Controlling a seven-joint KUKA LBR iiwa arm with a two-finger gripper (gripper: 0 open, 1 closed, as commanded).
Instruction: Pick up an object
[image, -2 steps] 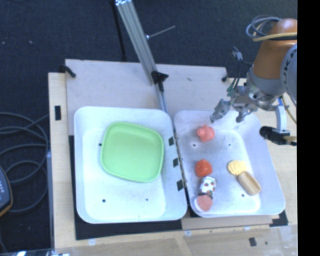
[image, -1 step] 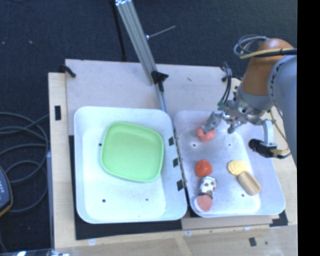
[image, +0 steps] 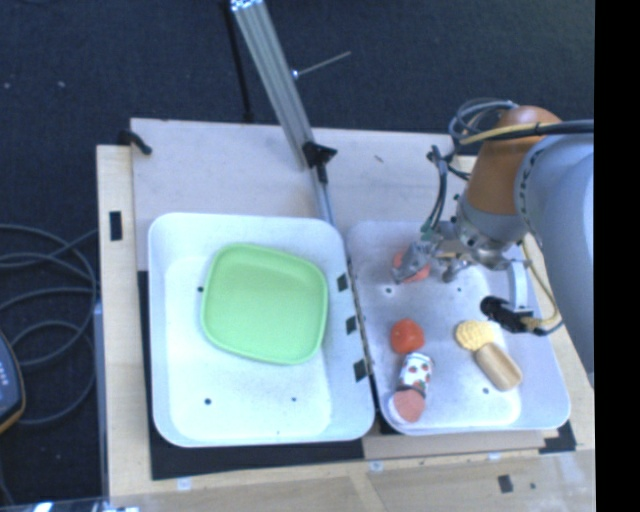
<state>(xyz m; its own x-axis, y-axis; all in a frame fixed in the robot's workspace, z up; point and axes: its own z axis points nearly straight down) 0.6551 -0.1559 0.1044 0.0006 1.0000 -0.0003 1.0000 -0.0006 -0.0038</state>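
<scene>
Bins sit side by side on the tabletop (image: 230, 170). The left bin (image: 180, 400) carries a green square plate (image: 265, 303). In the right bin (image: 540, 400), near its far edge, the pincer (image: 425, 257) hangs low over an orange-red object (image: 408, 264); whether it is clenched or released, or gripping that piece, I cannot tell. The grey arm (image: 560, 210) with its orange band (image: 500, 170) comes in over the bin's right edge. Toward the bin's near-left corner lie a red tomato-like ball (image: 406, 335), a small white-and-red item (image: 416, 371) and a pinkish disc (image: 408, 405). Near the right edge a yellow piece (image: 474, 333) touches a tan cylinder (image: 497, 366).
</scene>
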